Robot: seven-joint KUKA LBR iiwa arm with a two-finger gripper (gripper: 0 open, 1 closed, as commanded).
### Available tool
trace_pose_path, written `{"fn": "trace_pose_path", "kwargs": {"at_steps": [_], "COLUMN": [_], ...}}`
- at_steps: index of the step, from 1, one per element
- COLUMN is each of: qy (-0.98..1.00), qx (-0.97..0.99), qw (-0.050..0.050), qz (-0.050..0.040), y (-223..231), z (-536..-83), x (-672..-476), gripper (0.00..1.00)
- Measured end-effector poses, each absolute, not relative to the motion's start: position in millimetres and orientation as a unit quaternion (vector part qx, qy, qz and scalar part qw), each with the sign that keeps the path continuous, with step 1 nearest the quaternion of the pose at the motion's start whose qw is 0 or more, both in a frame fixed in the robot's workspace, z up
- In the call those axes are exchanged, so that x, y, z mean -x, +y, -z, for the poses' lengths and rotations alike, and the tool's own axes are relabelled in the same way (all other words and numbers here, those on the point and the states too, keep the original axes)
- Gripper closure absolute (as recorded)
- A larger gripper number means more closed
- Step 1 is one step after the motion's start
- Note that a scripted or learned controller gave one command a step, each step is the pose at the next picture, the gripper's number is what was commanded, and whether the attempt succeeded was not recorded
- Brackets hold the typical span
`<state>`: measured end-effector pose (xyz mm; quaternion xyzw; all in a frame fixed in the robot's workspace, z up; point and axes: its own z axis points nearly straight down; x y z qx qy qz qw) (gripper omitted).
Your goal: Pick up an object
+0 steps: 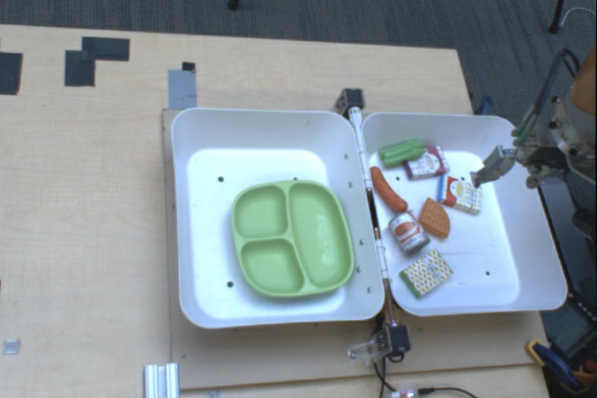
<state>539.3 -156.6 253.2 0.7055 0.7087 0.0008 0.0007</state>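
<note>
Gripper [492,167] above right bin [522,289]

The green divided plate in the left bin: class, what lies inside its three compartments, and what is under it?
All three compartments of the green divided plate show only bare green surface. It rests on the floor of the left bin; the patch of bin floor beneath it is covered and cannot be seen.

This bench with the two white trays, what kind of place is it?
Probably a robotics lab: a robot hand reaches over a white bin of toy food, beside a bin holding a green divided plate.
</note>
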Motion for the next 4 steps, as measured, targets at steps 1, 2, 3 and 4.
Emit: {"fn": "trace_pose_path", "kwargs": {"at_steps": [1, 2, 3, 4], "qy": [0.708, 0.707, 0.707, 0.708], "qx": [-0.706, -0.707, -0.707, -0.707], "qw": [0.0, 0.004, 0.007, 0.006], "qz": [-0.0001, -0.0022, -0.0041, -0.004], "y": [-181, -143, -143, -143], "z": [-115, -87, -98, -98], "x": [-532.1, -488.9, -491.2, -491.0], "gripper": [0.0, 0.0, 1.0, 0.0]}}
